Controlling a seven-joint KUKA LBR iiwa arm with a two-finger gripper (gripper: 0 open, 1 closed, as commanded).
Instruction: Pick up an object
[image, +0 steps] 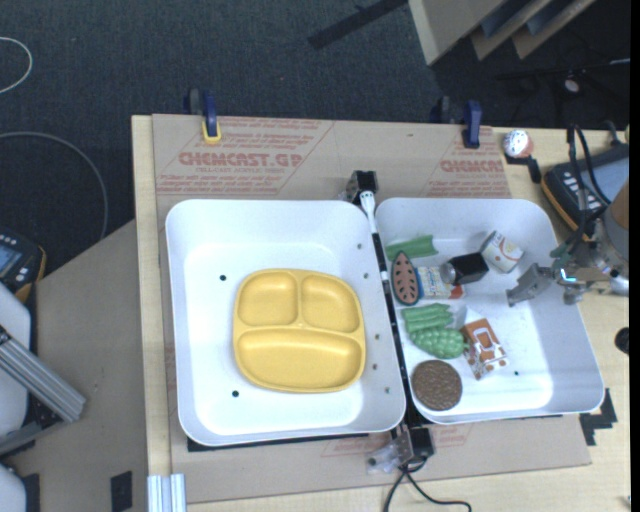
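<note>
Pincer (530, 288) hung over the right bin (560, 390), near its right wall; whether it was open or closed, I couldn't tell. Nothing visibly in it. Targets were all packed along that bin's left side: green pods (432, 318), brown disc (437, 384), small can (501, 250), black piece (467, 268). Risk: items touched each other, so a descent there could've nudged neighbours or clamped two. The yellow tray (298, 331) in the left bin (200, 300) looked too wide and flat to grip.
</note>
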